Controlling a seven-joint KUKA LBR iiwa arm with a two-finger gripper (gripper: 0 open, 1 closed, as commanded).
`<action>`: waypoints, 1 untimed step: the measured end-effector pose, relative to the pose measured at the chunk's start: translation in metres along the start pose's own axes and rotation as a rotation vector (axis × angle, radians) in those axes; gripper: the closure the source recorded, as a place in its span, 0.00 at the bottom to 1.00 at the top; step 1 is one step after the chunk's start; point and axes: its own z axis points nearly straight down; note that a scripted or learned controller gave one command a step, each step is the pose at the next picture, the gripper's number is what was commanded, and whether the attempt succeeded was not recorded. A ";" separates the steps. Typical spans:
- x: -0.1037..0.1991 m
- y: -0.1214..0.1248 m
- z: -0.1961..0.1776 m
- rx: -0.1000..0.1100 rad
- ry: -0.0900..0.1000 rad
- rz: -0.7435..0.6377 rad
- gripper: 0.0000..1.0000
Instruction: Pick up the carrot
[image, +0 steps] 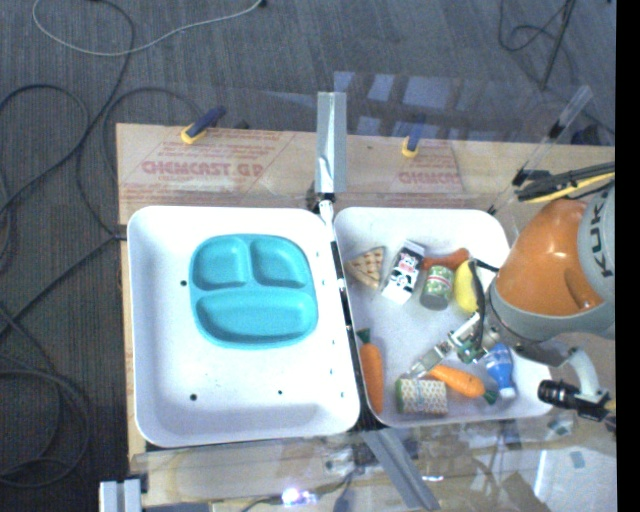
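Carrot (457, 380) beside end effector (462, 340).

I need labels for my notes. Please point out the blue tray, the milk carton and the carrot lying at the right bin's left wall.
blue tray (255, 290), camera view, centre.
milk carton (402, 273), camera view, printed side.
carrot (372, 374), camera view, mid-body.

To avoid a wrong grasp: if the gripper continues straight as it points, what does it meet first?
Probably the short carrot beside the can, just below the gripper; depth is unclear.
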 end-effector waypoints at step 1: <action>0.004 0.006 0.024 -0.010 -0.005 0.357 0.00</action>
